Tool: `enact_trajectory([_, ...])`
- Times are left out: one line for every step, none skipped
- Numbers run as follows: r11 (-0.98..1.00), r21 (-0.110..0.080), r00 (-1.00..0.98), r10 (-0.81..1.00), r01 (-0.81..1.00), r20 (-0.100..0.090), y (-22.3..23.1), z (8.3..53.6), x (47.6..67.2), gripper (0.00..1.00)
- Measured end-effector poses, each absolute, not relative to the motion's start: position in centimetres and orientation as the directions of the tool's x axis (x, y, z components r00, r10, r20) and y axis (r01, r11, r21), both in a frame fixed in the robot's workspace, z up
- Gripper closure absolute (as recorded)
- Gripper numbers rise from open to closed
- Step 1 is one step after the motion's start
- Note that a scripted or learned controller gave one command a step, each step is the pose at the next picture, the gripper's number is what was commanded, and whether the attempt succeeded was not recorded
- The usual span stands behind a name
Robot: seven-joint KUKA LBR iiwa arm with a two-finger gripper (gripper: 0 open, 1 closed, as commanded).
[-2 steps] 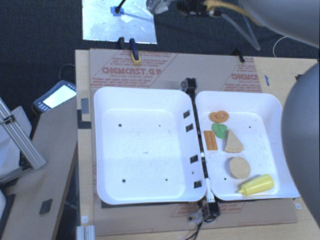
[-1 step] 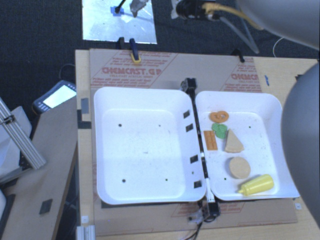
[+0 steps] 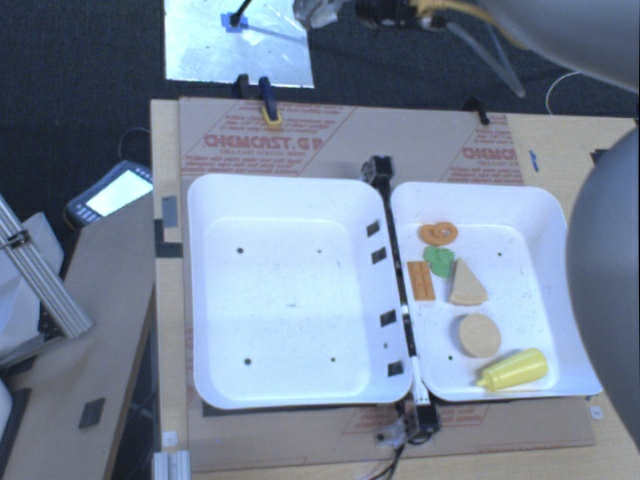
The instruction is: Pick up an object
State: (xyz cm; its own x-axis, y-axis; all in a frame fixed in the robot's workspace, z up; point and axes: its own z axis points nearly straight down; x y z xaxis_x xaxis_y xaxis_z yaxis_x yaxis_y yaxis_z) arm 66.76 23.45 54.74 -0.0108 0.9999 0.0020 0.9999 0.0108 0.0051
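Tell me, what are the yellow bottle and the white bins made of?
The yellow bottle looks like smooth, slightly shiny plastic, probably a toy; its colour is even all over. The white bins look like thin moulded plastic, matte, with rounded corners and raised rims.

A dark carpeted floor [image 3: 70, 88] surrounds the wooden bench [image 3: 165, 138]. A shiny metal sheet [image 3: 235, 53] lies on the floor beyond it. At left stand a lit screen [image 3: 110, 196] and a metal rail [image 3: 40, 278].
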Motion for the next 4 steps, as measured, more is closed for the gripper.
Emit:
enact_trajectory([0.012, 0.004, -0.012, 1.000, 1.000, 0.002, 23.5, 54.7, 66.8, 0.00])
enact_trajectory([0.017, 0.007, -0.017, 1.000, 1.000, 0.002, 23.5, 55.8, 66.8, 1.00])
enact_trajectory([0.018, 0.006, -0.018, 1.000, 1.000, 0.002, 23.5, 55.8, 66.8, 0.00])
enact_trajectory([0.022, 0.008, -0.022, 1.000, 1.000, 0.003, 23.5, 56.9, 66.8, 1.00])
